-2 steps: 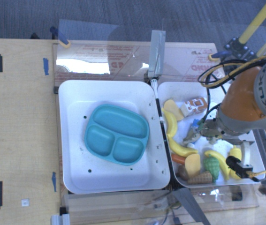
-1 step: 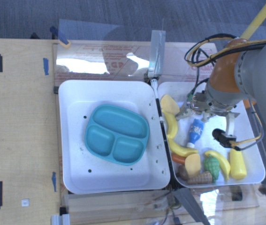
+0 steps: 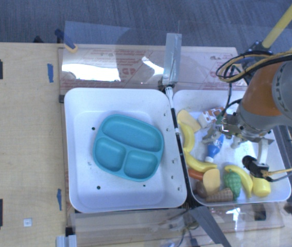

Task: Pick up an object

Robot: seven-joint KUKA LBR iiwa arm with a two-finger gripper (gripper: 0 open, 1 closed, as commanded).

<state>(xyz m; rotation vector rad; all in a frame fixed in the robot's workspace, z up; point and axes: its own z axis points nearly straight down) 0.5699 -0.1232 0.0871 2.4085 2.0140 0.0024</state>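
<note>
1. The end effector (image 3: pixel 222 130) hung low in the right bin (image 3: pixel 282 192), above the toys crowded along its left side. Whether its fingers stood apart or together could not be told from this slanted view, and nothing could be seen between them.

2. The nearest candidate was a small blue-and-white bottle (image 3: pixel 215 148), lying just below the end effector and just beside the long banana (image 3: pixel 189 143) that curved along the bin's left wall.

3. The crowding looked like the main risk: a descent slightly off line would likely have struck the banana or pinched two things at once.

4. The bottle looked small and smooth, so a closing grip could well have squirted it sideways.

5. At the near wall, a second banana (image 3: pixel 244 178), a green toy (image 3: pixel 233 181), a yellow block (image 3: pixel 211 179) and a cone-shaped piece (image 3: pixel 219 194) lay touching. A grasp there would probably have dragged neighbours along.

6. The left bin (image 3: pixel 79 148) held only a teal divided plate (image 3: pixel 128 146), flat and wide, likely poor to pinch.
</note>
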